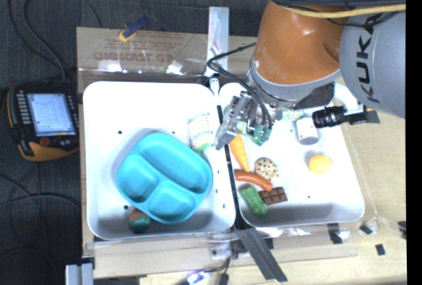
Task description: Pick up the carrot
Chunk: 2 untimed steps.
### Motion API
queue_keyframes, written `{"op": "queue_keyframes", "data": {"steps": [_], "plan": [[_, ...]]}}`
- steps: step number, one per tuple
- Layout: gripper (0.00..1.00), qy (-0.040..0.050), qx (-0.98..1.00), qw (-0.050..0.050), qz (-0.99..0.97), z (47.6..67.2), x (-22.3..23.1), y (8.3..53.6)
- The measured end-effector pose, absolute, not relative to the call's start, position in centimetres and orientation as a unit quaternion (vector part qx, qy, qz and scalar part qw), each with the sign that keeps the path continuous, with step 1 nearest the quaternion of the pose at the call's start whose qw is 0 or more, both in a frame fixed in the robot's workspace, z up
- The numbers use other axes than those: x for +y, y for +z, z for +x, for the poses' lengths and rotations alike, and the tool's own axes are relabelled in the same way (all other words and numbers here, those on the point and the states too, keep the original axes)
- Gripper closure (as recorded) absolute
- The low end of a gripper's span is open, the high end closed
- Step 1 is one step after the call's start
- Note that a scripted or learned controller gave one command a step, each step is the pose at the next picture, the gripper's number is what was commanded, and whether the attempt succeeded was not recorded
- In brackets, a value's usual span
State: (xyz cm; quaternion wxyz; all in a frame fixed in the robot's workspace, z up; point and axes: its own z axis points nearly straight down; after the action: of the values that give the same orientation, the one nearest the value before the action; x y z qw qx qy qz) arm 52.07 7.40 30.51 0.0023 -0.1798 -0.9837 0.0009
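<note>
Two bins (99, 145) side by side, one arm (303, 33) reaching in over the right one. One carrot (240, 152) lies by the divider, long axis running toward me, top end just under my gripper (236, 124). I can't tell the gripper's state from here. One sausage (252, 178) sits just below.

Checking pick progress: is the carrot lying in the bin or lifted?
Cannot tell for sure. The carrot sits tilted in the right bin, its upper end right under the gripper, over the sausage.
</note>
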Motion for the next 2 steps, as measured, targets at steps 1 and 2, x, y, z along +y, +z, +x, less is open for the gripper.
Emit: {"op": "queue_keyframes", "data": {"steps": [1,2], "plan": [[1.00,0.0006,-0.981,0.002,-0.193,56.3,6.0,18.0],[1.00,0.0008,-0.977,0.000,-0.215,64.4,0.1,24.9]]}}
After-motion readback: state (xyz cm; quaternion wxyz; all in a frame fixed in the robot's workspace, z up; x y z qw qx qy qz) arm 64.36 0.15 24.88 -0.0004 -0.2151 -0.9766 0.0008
